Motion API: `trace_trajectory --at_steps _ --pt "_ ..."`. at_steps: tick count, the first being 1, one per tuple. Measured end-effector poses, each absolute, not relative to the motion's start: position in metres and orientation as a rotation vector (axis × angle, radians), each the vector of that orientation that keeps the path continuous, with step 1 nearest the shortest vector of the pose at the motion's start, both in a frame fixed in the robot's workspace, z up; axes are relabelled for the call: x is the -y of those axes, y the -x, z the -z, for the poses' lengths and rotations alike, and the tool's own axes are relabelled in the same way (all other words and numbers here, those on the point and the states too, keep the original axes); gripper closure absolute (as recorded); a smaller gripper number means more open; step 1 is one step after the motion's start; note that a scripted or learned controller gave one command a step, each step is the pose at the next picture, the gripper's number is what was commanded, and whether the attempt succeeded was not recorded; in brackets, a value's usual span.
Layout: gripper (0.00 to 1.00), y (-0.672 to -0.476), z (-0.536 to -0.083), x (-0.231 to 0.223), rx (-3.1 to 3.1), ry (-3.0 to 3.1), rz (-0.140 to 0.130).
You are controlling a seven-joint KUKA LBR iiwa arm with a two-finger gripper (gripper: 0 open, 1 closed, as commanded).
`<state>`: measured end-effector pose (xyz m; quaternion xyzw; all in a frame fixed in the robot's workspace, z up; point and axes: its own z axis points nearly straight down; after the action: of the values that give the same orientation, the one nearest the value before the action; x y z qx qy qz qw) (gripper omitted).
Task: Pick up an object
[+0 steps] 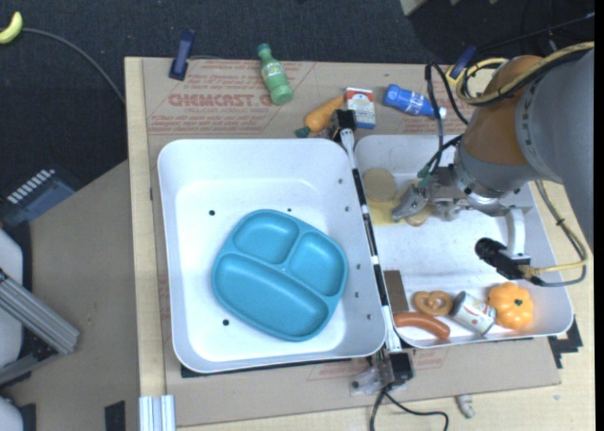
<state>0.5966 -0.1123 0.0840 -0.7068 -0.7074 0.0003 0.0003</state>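
Note:
My gripper (412, 207) is low over the upper left part of the right bin (453, 259), next to a flat tan round piece (378, 185) that lies by the bin's left wall. I cannot make out anything held in it. Along the bin's front edge lie a pretzel (434, 303), a hot dog (422, 326), a small can (473, 315) and an orange pumpkin (512, 305).
The left bin (189, 184) holds a blue divided plate (279, 273). Behind the bins on the board lie a green bottle (276, 75), a blue marker (181, 54), a carrot (323, 115), a small carton (360, 107) and a blue bottle (408, 99). A black cable end (493, 253) hangs over the right bin.

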Motion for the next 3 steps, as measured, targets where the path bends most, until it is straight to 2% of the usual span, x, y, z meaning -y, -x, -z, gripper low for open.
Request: trace_trajectory --at_steps 1,2,3 --pt "0.0 -0.595 -0.085 0.098 2.22 2.22 -0.001" --pt "1.0 -0.595 -0.095 0.098 2.223 2.22 -0.002" --pt "1.0 -0.529 -0.185 0.066 2.222 2.22 0.001"
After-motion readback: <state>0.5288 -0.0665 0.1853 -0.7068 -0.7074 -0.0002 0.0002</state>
